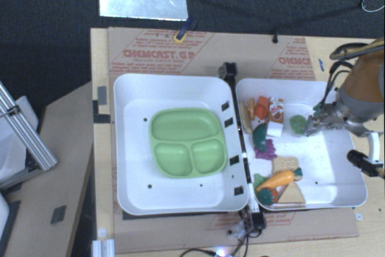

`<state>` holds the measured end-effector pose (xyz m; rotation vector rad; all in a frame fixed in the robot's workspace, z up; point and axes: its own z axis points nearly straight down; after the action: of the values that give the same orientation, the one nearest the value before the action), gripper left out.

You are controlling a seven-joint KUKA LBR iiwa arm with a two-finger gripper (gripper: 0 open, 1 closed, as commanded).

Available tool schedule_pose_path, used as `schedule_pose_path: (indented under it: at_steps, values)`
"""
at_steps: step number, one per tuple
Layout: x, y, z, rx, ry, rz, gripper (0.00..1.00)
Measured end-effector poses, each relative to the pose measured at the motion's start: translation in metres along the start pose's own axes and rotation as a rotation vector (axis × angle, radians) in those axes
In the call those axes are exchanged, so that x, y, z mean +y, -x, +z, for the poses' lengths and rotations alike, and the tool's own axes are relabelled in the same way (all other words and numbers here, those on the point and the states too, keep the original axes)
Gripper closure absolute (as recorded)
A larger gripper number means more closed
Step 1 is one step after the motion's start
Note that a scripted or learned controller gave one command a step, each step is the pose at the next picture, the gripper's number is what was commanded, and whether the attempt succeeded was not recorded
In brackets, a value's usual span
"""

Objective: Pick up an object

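Jaws cannot be made out at this slant: the gripper (311, 125) is a small dark mass low over the right bin (337, 183), and whether it is open or shut cannot be told. It sits just right of a small green lumpy object (297, 123), close enough that the two look to be touching, though nothing shows the object between the jaws. The grey arm with its orange band (367, 84) comes in from the right edge above it.

That green piece, at the far middle of the right bin, appears to be the likeliest target. It looks like a light plastic toy, probably broccoli: stiff, bumpy and rounded, so it may roll or squirt sideways under an off-centre squeeze. A hold across its widest part, from straight above, would seem safest.

Other toys crowd the bin's left side: an orange-red piece (262, 108), a white block (275, 129), a dark teal item (260, 136), a purple bit (266, 148), a carrot (278, 179) lying on bread slices (286, 164). They stand apart from the green piece, leaving room on that side.

The left bin (129, 129) holds a green divided plate (187, 142).
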<state>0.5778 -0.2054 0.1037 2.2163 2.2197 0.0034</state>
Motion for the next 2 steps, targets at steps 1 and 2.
schedule_pose_path:
  at_steps: [1,2]
  values:
    - [-0.002,0.000,-0.044,0.000,0.000,-0.002,1.00]
    - [-0.006,-0.003,-0.091,0.000,0.001,-0.002,1.00]
